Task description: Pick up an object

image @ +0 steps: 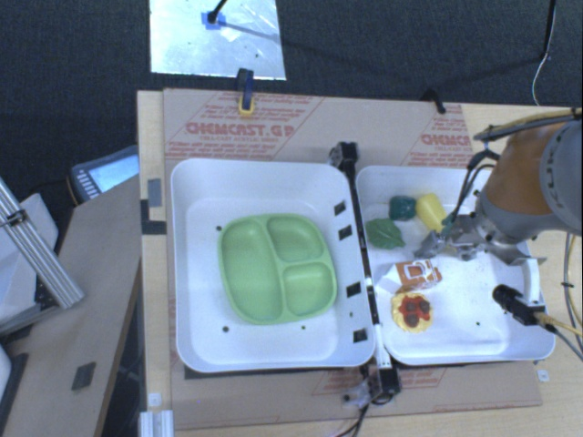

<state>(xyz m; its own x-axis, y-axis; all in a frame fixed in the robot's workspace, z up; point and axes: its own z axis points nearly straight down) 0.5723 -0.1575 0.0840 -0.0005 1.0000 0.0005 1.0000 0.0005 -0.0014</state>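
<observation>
Fingers point(435, 244) just above orange-white packet point(418, 274), apart.

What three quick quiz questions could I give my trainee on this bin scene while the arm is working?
1. True or false: the green divided tray lies in the left bin.
2. Which item lies nearest the front rim of the right bin? A) yellow piece B) round yellow piece with red spots C) green leaf
3. Fill in: the claw hangs above the ___ bin.

Key: 1 true; 2 B; 3 right.
</observation>
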